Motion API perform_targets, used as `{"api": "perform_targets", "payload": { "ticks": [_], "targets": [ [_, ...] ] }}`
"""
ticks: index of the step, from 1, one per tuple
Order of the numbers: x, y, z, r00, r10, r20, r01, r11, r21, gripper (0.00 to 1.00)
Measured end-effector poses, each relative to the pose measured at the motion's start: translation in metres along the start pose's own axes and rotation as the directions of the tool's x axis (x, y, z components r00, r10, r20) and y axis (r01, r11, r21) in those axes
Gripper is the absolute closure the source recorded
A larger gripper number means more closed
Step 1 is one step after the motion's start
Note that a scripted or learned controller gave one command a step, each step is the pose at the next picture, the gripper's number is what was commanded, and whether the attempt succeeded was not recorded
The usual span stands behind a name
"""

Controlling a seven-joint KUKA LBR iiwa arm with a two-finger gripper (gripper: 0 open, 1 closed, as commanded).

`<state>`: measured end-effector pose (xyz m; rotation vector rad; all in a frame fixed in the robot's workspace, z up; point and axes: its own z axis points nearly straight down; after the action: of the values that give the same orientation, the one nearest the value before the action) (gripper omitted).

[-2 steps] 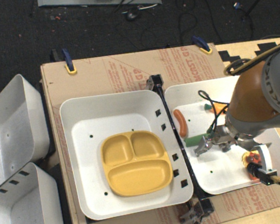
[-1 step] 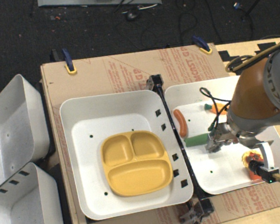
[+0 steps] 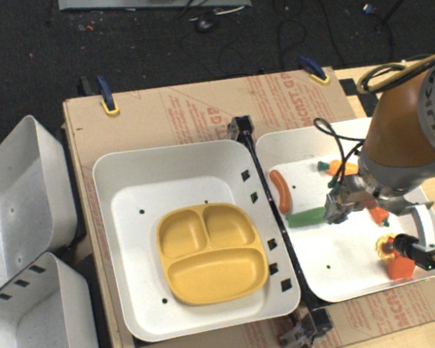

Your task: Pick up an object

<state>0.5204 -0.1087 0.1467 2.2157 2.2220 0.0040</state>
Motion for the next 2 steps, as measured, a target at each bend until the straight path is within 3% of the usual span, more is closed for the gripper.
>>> {"api": "perform_targets", "payload": {
  "ticks": [2],
  "targets": [
    [-0.003,-0.004,-0.093,1.0,0.0,0.001,0.0,1.0,-0.002,1.0]
  ]
}}
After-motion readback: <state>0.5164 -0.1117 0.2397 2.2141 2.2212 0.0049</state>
